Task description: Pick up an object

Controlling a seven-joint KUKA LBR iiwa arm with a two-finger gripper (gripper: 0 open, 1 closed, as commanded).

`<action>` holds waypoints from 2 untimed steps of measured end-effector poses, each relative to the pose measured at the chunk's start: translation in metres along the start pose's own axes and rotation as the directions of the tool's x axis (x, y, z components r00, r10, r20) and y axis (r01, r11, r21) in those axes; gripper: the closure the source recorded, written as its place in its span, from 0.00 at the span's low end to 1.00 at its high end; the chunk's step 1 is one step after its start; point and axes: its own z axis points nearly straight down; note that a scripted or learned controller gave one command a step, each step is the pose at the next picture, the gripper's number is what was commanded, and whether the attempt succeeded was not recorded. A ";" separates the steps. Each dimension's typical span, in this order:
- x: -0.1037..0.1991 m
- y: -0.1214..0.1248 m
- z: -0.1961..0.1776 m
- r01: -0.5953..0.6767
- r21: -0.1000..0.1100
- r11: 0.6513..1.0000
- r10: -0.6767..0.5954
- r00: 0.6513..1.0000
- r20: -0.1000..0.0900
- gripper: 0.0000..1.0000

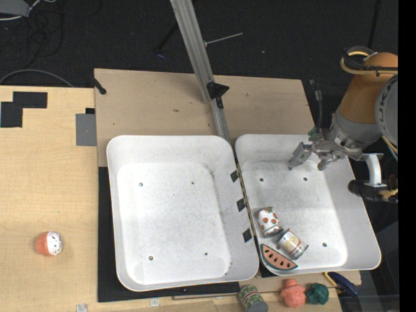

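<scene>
Cans (281,233) with unreadable labels

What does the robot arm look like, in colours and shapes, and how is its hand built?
The grey robot arm is thick and rounded, with a broad orange band above the wrist and a yellowish ring on top of it. Its hand is a small grey metal unit with two thin fingers. A white curved part sits beside the wrist.

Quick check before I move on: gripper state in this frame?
Gripper: open, fingers spread, nothing between them, above the right bin's far edge.
</scene>
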 end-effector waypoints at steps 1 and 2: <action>0.001 0.000 0.046 0.002 -0.004 1.000 -0.001 1.000 0.001 0.00; 0.001 0.001 0.034 0.003 -0.006 1.000 -0.003 1.000 0.002 1.00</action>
